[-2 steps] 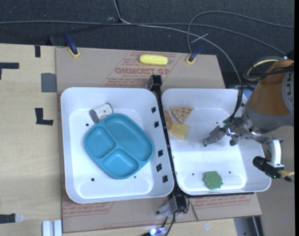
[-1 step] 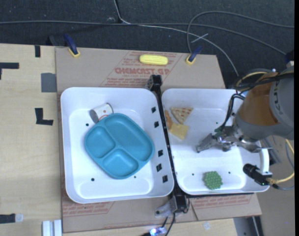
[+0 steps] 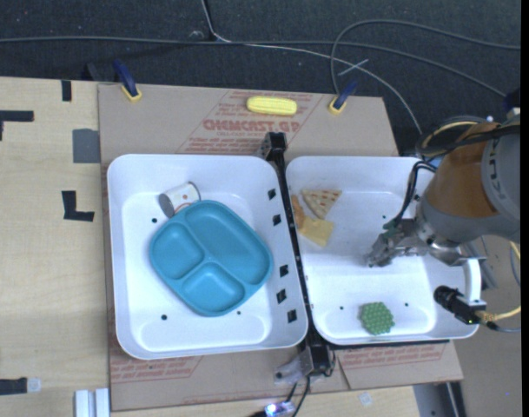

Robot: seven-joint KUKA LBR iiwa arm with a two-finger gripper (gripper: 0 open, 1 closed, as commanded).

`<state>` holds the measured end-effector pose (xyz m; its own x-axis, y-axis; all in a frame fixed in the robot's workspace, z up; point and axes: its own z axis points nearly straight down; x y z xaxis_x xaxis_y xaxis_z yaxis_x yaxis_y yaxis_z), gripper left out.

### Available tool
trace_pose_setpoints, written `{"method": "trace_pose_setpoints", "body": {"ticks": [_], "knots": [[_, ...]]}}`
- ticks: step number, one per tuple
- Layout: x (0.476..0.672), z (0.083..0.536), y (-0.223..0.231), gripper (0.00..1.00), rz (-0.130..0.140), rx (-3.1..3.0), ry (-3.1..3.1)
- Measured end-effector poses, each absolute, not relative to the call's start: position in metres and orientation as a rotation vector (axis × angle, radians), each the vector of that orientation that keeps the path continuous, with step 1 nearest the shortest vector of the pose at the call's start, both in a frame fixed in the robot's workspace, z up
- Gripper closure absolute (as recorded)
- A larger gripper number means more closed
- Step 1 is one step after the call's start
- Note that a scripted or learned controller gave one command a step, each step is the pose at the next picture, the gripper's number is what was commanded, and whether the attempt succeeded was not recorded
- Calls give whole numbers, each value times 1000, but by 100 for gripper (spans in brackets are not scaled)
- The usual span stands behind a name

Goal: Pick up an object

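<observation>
Hand: mine (image 3: 384,252), reaching in from the right and low over the floor of the right bin (image 3: 351,320), near its middle; whether it is spread or pressed together I cannot tell, the tips being small and dark against the white; nothing shows between them
Arm: my grey wrist with its orange band (image 3: 459,181) sits over the right bin's right wall; cables loop round it
Right bin: two tan wedge-shaped pieces (image 3: 316,213) lie by the left wall, one overlapping the other, well apart from my hand; a green knobbly ball (image 3: 376,317) rests near the front wall, below my hand and apart from it
Left bin: its white rim (image 3: 116,233) stands beside the right bin, the two touching along a dark divider (image 3: 287,233); a blue divided tray (image 3: 210,255) with three compartments lies flat in the middle, turned at a slant; a small white cup (image 3: 178,199) lies on its side just beyond the tray's upper left corner, mouth facing left, touching or nearly touching the tray
Bench: brown cardboard sheet (image 3: 238,120) under both bins, held by two blue-and-yellow clamps (image 3: 128,82) at its far edge; a yellow corn-like object (image 3: 271,105) lies on the cardboard behind the bins; pale wood (image 3: 38,268) with black tape marks to the left
</observation>
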<state>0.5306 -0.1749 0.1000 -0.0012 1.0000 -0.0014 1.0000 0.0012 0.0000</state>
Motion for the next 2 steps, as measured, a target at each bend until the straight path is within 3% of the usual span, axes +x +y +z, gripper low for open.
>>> {"method": "trace_pose_setpoints", "body": {"ticks": [2], "knots": [[539, 224, -179, 100, 4, 2215, 2220]]}}
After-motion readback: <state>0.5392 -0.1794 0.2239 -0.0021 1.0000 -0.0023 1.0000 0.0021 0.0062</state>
